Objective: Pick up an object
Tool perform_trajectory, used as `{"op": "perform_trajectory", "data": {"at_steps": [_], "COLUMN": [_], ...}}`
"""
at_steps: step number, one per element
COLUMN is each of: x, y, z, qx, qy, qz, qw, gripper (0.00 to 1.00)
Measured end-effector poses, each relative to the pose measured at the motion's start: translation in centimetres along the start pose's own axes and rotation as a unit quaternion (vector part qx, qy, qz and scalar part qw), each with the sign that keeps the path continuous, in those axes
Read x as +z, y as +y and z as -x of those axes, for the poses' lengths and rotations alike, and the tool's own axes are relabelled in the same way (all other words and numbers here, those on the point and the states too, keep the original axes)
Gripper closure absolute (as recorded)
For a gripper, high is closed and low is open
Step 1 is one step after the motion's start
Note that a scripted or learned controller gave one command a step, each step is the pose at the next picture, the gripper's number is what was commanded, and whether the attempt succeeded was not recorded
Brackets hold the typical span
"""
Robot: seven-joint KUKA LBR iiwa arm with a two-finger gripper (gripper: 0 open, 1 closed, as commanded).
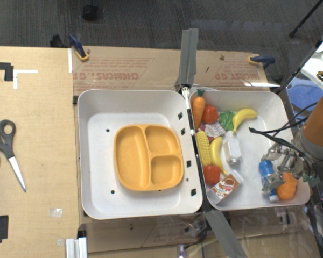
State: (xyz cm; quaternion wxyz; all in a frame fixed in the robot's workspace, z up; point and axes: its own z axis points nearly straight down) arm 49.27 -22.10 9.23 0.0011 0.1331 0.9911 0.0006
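Observation:
The right bin (253, 198) holds several toy foods. A carrot (198, 110), a tomato (210, 113), a green pepper (226, 119) and a banana (244, 116) lie at its far end. Toward the middle are a corn cob (203, 147), a second banana (216, 153) and a white bottle (232, 150). Another tomato (211, 173) and a small juice carton (225, 187) sit near the front. My gripper (281, 163) hangs low over the bin's front right corner. It is right above a blue object (265, 171) and an orange fruit (286, 189), and partly covers both.
The left bin (91, 198) holds a yellow divided plate (149, 156). Scissors (11, 152) lie on the bench far left. Black cables (274, 135) run from the arm across the right bin's right side. Blue clamps (78, 46) sit at the cardboard's back edge.

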Motion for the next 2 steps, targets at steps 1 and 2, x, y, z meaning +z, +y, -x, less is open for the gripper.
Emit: {"op": "perform_trajectory", "data": {"at_steps": [1,2], "x": [0.0,-0.1], "y": [4.0,9.2], "z": [-2.5,-0.2], "qx": [-0.024,-0.021], "qy": [-0.001,-0.002], "qz": [0.000,-0.001], "qw": [0.9997,0.9998], "gripper": [0.00,0.00]}}
